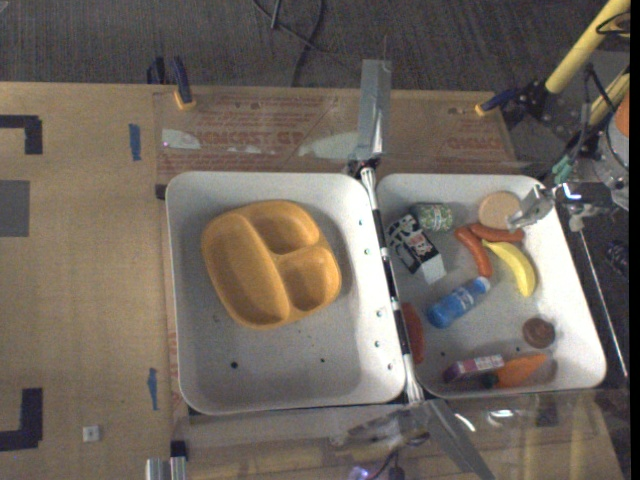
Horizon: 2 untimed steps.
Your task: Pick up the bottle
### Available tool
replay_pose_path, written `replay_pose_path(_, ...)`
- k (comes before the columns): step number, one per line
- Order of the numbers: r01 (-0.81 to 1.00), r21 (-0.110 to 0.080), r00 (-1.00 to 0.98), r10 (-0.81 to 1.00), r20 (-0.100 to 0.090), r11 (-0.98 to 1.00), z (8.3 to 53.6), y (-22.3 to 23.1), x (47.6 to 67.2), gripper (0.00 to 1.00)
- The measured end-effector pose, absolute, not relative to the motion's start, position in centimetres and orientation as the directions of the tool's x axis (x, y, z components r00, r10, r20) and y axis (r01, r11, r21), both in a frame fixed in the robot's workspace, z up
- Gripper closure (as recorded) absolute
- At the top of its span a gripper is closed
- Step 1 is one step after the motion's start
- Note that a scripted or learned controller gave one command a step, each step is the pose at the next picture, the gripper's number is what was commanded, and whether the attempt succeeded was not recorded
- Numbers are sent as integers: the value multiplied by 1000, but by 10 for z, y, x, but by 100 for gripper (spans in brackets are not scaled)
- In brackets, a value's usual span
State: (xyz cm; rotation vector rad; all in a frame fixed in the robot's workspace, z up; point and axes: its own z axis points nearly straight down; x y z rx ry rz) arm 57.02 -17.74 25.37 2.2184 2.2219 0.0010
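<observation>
Two bins point(190, 368), one bottle point(458, 302)

Robot lab, taped bench point(80, 268), floor cables point(290, 13)

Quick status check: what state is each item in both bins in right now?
blue bottle: lying on its side, right bin, not held
yellow divided plate: flat in left bin, nothing in it
banana: lying beside the sausages
gripper: over right bin's far corner, holding nothing
carrot: lying by near wall

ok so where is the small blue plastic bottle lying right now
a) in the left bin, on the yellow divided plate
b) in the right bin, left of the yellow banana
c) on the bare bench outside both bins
b: the small blue plastic bottle lies on the floor of the right white bin, just left of and below the yellow banana; the yellow divided plate sits in the left white bin.
</observation>
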Motion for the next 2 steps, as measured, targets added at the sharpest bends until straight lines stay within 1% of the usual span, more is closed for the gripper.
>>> replay_pose_path(1, 999, -1, -42, 999, 1, 42, 115, -118, 538, 0)
replay_pose_path(2, 980, 4, -200, 980, 0, 200, 87, -103, 524, 0)
